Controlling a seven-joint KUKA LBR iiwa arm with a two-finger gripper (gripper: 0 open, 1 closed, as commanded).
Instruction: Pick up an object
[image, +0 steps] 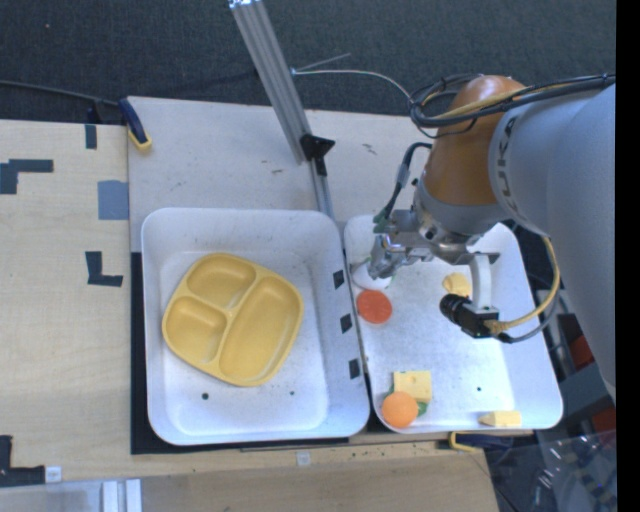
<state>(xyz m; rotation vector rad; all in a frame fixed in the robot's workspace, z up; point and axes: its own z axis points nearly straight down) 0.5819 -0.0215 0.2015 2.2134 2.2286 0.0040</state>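
The gripper is hanging over the right bin's upper left corner, its grip state impossible to tell, while the red disc is lying just below it, toward the bin's near edge.

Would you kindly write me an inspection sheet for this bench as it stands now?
Surface: two shallow white bins, left bin, right bin.
Job's things: red round piece, orange ball, yellow block, small yellow pieces, all in right bin.
Clutter: yellow divided plastic tray in left bin.
Grippers: pincer above the red piece.
Cables: black cables on arm.
Surroundings: metal rail.
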